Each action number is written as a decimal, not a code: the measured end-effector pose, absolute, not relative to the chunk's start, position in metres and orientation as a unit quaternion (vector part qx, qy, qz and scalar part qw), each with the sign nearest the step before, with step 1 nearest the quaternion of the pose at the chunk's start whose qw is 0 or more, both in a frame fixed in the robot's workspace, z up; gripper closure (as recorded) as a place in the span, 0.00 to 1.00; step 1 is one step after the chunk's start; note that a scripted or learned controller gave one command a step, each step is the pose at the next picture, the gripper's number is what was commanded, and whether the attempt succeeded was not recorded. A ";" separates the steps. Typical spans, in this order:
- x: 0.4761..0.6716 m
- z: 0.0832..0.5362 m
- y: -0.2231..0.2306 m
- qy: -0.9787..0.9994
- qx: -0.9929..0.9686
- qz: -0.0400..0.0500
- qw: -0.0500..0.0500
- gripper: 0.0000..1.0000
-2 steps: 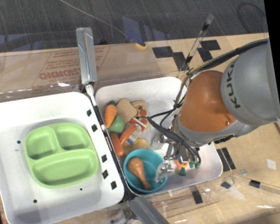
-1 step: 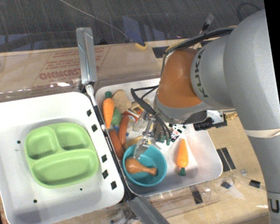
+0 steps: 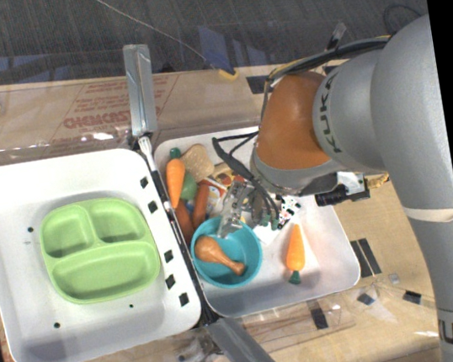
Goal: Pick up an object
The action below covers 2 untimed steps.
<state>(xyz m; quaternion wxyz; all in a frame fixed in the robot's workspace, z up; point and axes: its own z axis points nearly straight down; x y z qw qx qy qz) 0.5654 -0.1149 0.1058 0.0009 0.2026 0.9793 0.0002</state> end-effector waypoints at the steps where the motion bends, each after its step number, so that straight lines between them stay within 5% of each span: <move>1: 0.584 0.198 -0.053 0.900 0.435 0.000 0.007 1.00; 2: 0.512 0.219 -0.078 0.939 0.344 0.000 -0.001 1.00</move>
